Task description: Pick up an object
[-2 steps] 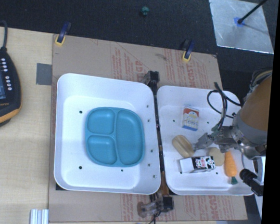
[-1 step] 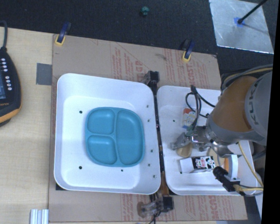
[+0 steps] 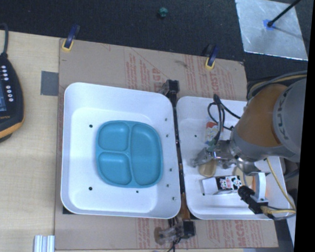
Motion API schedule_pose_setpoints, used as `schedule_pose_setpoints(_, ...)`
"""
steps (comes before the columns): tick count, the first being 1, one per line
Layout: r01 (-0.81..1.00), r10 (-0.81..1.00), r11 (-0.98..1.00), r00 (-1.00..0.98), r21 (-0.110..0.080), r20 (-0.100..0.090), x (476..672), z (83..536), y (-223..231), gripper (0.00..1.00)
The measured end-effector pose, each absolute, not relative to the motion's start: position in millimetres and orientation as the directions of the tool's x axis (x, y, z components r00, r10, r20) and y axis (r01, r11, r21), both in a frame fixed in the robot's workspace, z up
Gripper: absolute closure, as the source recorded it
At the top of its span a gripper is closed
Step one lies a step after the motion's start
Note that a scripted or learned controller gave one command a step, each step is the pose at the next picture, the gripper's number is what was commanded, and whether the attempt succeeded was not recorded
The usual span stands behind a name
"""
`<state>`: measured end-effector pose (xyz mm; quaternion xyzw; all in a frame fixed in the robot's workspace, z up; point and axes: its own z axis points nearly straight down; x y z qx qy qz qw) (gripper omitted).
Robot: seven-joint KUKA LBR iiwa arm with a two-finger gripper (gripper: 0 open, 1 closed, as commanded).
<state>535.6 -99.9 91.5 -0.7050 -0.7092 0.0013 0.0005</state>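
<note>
Jaws (image 3: pixel 216 153) sit low in the right bin (image 3: pixel 190 152), but whether they are spread or pressed together cannot be told, since the grey arm (image 3: pixel 266 123) with its orange band hangs over them. Black cables loop from the wrist across the bin's upper part. Just beside the jaws lie a small tan object (image 3: pixel 207 166) and a greyish piece, too blurred to name. Near them, toward the bin's lower edge, rests a white box (image 3: pixel 222 184) with black markings, lying flat. The left bin (image 3: pixel 74 143) holds a blue tray (image 3: pixel 129 153) with three compartments. On the desk (image 3: pixel 16 193) at far left lies an orange-edged pendant (image 3: pixel 1 102). Brown cardboard (image 3: pixel 151 68) under both bins is held by clamps (image 3: pixel 71 37).
</note>
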Motion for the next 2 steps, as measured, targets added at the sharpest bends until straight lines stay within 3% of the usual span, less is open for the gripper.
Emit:
schedule_pose_setpoints(1,1.000,1.000,0.009,-0.009,-0.004,-0.003,535.1,101,-101,1.00)
schedule_pose_setpoints(2,1.000,1.000,0.004,-0.004,-0.002,0.001,575.7,192,-29,1.00)
